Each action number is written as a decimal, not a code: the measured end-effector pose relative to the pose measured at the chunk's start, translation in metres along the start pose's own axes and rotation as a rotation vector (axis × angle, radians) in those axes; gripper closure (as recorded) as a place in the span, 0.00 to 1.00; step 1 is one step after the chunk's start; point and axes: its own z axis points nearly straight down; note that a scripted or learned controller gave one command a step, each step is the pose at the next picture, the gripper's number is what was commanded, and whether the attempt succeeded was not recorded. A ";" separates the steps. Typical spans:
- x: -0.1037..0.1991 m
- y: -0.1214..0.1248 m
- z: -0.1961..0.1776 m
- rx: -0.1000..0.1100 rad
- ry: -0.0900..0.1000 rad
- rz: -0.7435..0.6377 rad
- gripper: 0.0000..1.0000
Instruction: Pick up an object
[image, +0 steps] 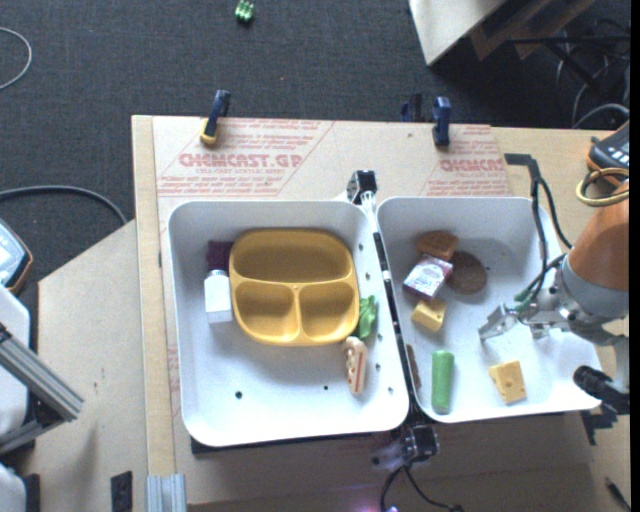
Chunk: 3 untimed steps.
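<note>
Nearest the viewer, in the right bin (520, 215), a green cylinder (441, 380) lies beside a holed cheese wedge (508, 382); just beyond them sits a small yellow block (428, 316). The gripper (497, 326) hangs over the bare floor of this bin, between the cheese wedge and the farther items, its fingers (490, 330) parted slightly with nothing between them. No object is held, so the pick is not yet made; closing on an item and lifting it both remain. Judged by position, the cheese wedge and the yellow block are the closest candidates, each lying near the gripper but apart from it. Farther back in the same bin rest a pink-and-white packet (428, 277), a dark brown disc (467, 272) and a brown bun-like piece (437, 243). In the left bin (190, 330) a yellow divided tray (294, 285) occupies the centre, with a toy hot dog (355, 365) at its near right corner, a green piece (367, 316) at its right edge and a white bottle (217, 296) at its left. Both bins stand on the desk (250, 160).
</note>
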 end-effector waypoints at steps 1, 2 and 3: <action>-0.001 0.001 -0.013 -0.006 -0.003 0.001 1.00; 0.005 0.005 -0.058 -0.011 -0.006 -0.002 1.00; -0.001 0.010 -0.120 -0.014 -0.007 -0.001 1.00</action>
